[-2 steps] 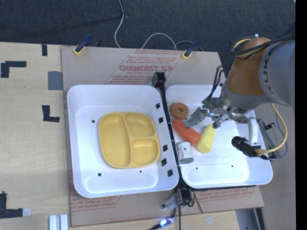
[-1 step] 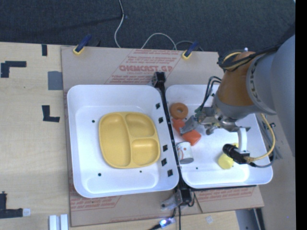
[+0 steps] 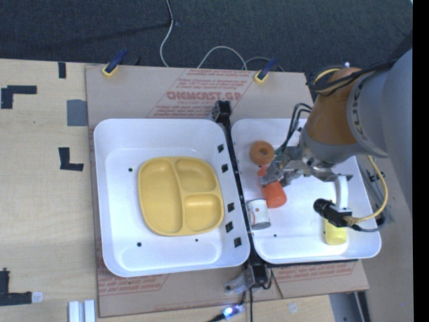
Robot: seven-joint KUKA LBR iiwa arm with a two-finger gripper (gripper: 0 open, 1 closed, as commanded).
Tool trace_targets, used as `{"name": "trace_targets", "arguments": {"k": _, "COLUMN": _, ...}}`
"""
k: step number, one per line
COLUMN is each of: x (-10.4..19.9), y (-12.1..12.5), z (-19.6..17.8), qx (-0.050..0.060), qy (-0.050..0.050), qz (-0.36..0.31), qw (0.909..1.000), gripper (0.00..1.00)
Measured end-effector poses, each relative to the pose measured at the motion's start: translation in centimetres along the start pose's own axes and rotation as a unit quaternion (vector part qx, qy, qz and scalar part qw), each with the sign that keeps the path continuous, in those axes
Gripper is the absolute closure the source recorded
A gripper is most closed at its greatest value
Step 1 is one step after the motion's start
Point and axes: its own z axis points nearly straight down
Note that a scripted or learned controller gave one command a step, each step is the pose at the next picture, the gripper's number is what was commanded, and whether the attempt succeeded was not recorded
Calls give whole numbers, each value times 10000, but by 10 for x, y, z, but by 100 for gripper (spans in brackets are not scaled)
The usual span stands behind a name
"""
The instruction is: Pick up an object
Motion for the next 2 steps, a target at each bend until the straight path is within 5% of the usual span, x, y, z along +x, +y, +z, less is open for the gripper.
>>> {"name": "trace_targets", "arguments": {"k": 2, "x": -4, "y": 10, "z": -93, "qx": -34, "qy": -5, "qz": 7, "qw": 10000, "gripper": 100}}
